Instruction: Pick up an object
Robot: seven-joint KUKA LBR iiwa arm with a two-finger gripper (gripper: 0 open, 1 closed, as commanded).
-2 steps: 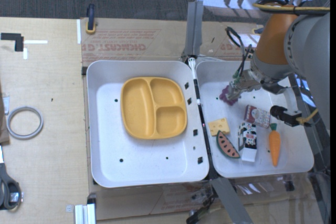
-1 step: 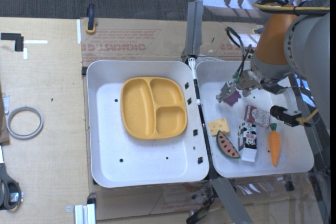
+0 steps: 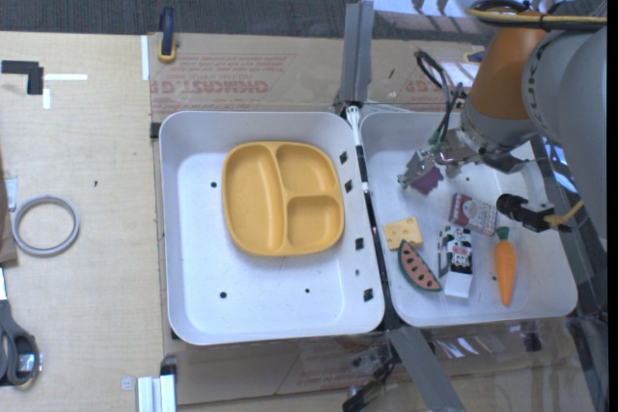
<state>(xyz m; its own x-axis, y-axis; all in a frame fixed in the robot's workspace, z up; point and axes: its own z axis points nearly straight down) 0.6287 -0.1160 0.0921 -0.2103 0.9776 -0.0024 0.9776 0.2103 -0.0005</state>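
Claw (image 3: 422, 174) sits low over upper part of right bin (image 3: 565, 304), a purplish bit at its tip; can't tell if gripped. Cheese wedge (image 3: 403, 233) lies just below it toward near rim, watermelon slice (image 3: 419, 266) further on, carrot (image 3: 505, 271) off right.

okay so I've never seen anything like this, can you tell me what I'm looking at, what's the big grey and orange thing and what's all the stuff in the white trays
One camera above a bench looks down at a slant. The grey and orange thing is a robot arm reaching in from the picture's right; its gripper hangs low over the right bin. That bin holds toy food: a cheese slice, a watermelon slice, a carrot, a small milk carton and a purple packet. The left bin holds a yellow divided plate. I can't tell whether the gripper holds anything.
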